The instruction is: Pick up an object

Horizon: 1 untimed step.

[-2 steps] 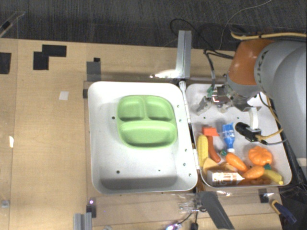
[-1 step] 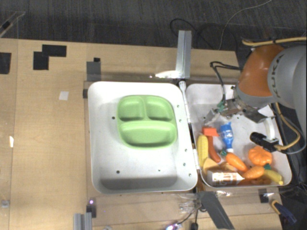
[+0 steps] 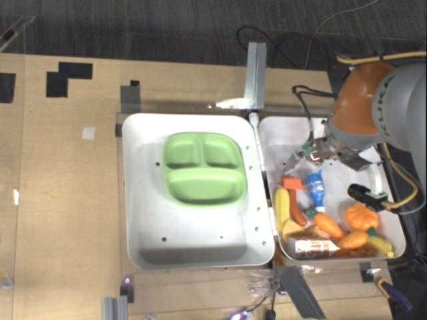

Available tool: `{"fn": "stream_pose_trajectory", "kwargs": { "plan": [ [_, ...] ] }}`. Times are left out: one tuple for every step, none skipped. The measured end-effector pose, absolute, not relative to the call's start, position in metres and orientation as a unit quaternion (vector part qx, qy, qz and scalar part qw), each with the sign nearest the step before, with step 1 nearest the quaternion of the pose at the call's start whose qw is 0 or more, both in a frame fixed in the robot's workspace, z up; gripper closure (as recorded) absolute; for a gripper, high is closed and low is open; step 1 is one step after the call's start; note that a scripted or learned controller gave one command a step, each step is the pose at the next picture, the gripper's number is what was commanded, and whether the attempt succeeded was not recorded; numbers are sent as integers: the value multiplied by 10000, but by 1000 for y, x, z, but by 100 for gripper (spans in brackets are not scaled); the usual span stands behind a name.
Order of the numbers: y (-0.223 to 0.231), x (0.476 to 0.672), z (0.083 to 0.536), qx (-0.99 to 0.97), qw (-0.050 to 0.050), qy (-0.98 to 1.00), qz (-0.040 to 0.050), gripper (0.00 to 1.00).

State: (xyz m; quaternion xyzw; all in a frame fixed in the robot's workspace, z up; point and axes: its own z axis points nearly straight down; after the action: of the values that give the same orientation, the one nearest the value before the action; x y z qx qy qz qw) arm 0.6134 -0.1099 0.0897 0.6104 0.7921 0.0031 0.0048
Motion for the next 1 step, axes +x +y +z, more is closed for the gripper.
{"fn": "stream_pose_trajectory", "kwargs": {
  "plan": [
    [-130,561,91,6147,56,7888,33,0]
  ]
}}
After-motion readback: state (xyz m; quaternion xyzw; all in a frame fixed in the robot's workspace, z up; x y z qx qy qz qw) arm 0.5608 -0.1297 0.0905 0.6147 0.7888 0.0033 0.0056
